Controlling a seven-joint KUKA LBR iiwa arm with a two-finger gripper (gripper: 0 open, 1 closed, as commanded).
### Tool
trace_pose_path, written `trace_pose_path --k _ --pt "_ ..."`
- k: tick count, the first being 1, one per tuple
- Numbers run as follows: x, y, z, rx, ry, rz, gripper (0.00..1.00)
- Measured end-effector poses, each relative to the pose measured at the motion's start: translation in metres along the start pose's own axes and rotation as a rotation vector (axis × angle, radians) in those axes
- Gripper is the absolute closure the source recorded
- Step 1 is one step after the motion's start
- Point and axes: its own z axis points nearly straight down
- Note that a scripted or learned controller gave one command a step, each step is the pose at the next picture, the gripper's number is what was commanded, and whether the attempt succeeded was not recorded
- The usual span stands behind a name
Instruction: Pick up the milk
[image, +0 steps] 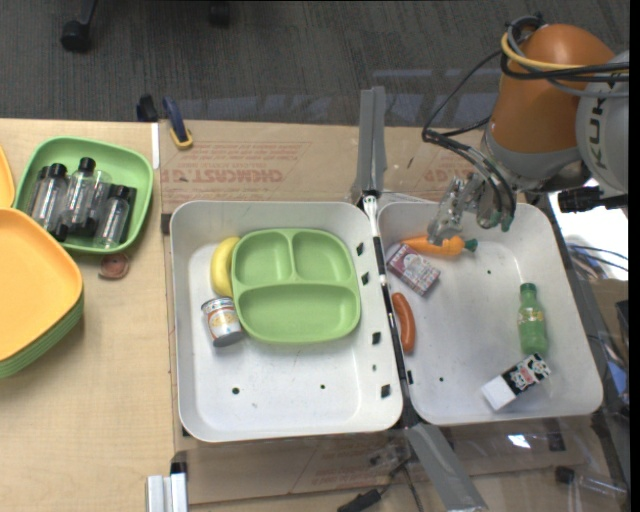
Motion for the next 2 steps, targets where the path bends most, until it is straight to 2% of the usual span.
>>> trace_pose_path --k 1,2 --pt "0.018 -0.059 0.099 0.0 0.001 -0.038 1.0" --pt "0.013 0.004 -0.001 -0.001 -0.001 -0.241 1.0"
